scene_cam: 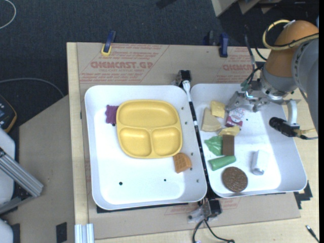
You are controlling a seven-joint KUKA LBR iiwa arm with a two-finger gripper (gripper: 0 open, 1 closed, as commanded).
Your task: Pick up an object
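Reaching down for a pick in the right bin [283, 178].
Tool [242, 101] just above red-and-white packet [235, 117]; finger state impossible to tell. Next: closing squarely on packet.

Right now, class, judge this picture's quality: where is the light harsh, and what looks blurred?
Camera view: even overhead light; the white bins look bright, nearly washed out; soft shadow lies under the yellow divided plate; the gripper and the small items near it are slightly blurred.
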